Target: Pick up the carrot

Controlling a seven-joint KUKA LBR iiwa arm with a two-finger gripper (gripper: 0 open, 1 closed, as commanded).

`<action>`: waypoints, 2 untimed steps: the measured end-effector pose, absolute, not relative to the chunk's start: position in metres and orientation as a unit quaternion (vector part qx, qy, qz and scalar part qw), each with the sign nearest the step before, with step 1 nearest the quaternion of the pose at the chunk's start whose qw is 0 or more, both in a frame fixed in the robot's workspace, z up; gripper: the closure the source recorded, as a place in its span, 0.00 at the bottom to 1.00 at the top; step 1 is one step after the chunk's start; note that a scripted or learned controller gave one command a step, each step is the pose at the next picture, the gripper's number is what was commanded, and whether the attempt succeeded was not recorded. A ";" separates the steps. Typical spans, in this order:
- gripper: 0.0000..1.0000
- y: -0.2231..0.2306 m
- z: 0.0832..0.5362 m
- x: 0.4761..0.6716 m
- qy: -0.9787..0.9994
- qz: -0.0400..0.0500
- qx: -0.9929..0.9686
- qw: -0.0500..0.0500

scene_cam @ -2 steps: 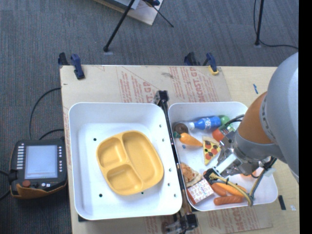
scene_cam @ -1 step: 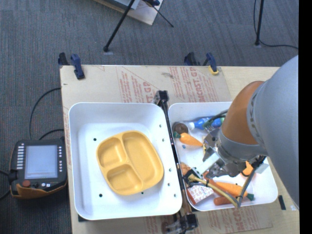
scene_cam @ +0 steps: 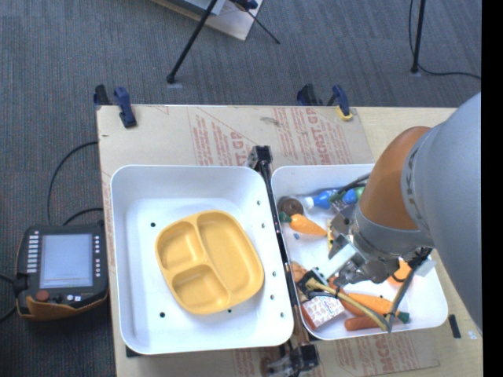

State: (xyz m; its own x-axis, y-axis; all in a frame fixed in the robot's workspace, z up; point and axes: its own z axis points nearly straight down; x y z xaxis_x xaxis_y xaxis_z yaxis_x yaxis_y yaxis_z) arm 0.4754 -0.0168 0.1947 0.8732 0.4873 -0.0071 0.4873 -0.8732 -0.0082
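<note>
- Looming over the right side of the view, the grey robot arm with its orange band point(scene_cam: 393, 183) reaches down into the right-hand shallow white bin point(scene_cam: 437, 309).
- At the arm's lower end, the two-finger gripper point(scene_cam: 346, 269) hangs among the clutter of that bin; whether its jaws are parted or closed cannot be told, as dark metal parts and objects overlap there.
- One small orange carrot with a green tip point(scene_cam: 308, 225) lies near the bin's left wall, just left of the gripper and apart from it.
- A second, longer orange carrot point(scene_cam: 368, 301) lies lower in the same bin, below the gripper, beside a slimmer reddish-orange stick-like piece point(scene_cam: 363, 323).
- A red-and-white printed packet point(scene_cam: 322, 311) rests at the bin's lower left, touching the long carrot's end.
- A blue-and-white bottle-like object point(scene_cam: 326, 199) lies toward the bin's upper edge, beside a small brown round object point(scene_cam: 291, 206).
- In the left-hand white bin point(scene_cam: 134, 305) sits a yellow plastic plate with three compartments point(scene_cam: 209, 261).
- A black handheld control pendant with a grey screen point(scene_cam: 61, 269) lies on the carpet, left of the bench.
</note>
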 end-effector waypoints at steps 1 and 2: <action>1.00 -0.090 0.107 0.475 -0.210 0.002 -0.978 0.002; 1.00 -0.092 0.135 0.475 -0.140 0.002 -0.990 0.002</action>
